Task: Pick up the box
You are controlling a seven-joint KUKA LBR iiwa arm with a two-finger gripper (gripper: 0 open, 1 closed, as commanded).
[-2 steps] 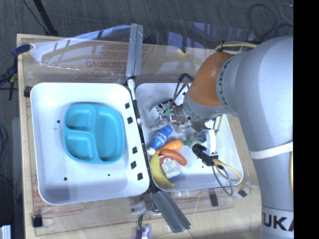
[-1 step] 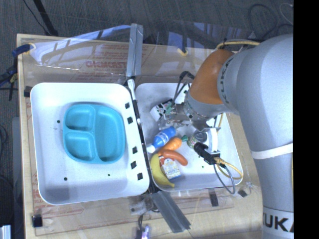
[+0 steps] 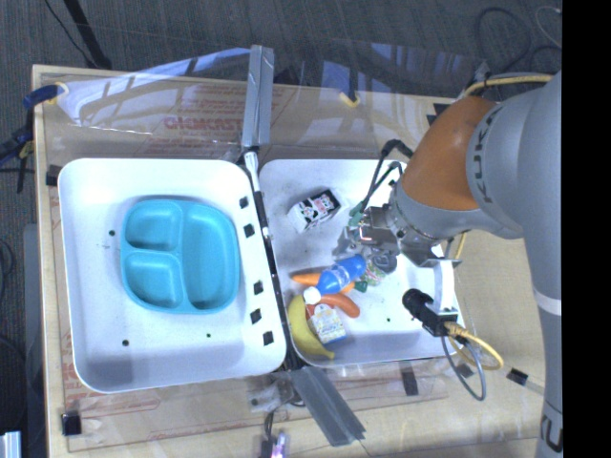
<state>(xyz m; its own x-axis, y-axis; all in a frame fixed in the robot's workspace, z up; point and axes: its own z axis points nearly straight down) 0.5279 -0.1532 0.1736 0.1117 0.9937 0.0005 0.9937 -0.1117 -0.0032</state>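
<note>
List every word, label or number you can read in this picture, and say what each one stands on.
Nothing reads clearly.
Clear plastic sheet behind the bins: faint red lettering, too blurred to read.
Small black-and-white box in the right bin: printed markings, too small to read.
Blue bottle: no legible label.
Small packet by the banana: print too small to read.

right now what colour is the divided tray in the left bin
Light blue, three compartments; the camera view shows the tray clearly in the left bin.
</note>
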